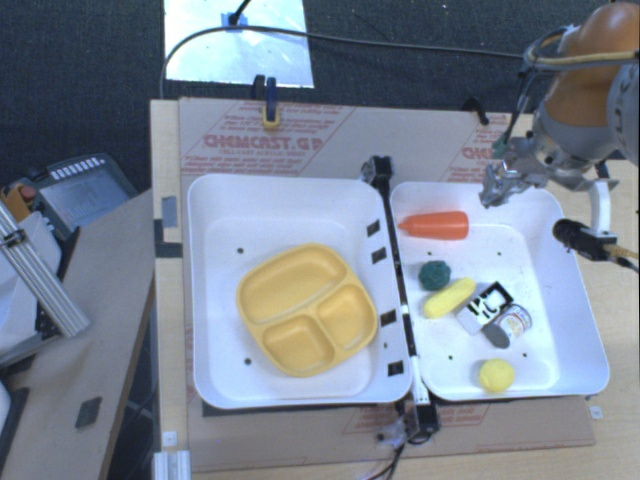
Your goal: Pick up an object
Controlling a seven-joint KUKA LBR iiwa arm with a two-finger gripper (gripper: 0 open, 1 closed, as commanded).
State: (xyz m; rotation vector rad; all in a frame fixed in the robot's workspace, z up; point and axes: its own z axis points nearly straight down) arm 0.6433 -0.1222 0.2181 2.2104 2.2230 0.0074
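**End effector above the far rim of the right bin, items lying loose below**

Nearest the viewer in the right bin (575,298) lies a yellow lemon (496,375), close to the near wall. A little farther in sits a small can (512,322) with a pale label, touching a black-and-white box (487,305) on its left. Just left of that box a yellow banana (449,297) lies tilted, and a dark green round piece (434,274) sits touching or almost touching the banana's far end. Farther still, an orange carrot (435,225) lies crosswise near the far left corner of this bin.

In the left bin (215,298) a yellow divided plate (305,308) with three compartments rests near the middle, turned at an angle.

The two bins stand side by side on the table (100,268), over a sheet of cardboard (330,138).

At the far right, the end effector (497,183) hangs over the far rim of the right bin, right of the carrot and well apart from it. Nothing sits between its tips; whether they are spread or pressed together cannot be told. The grey arm (590,58) with its orange band rises behind it.
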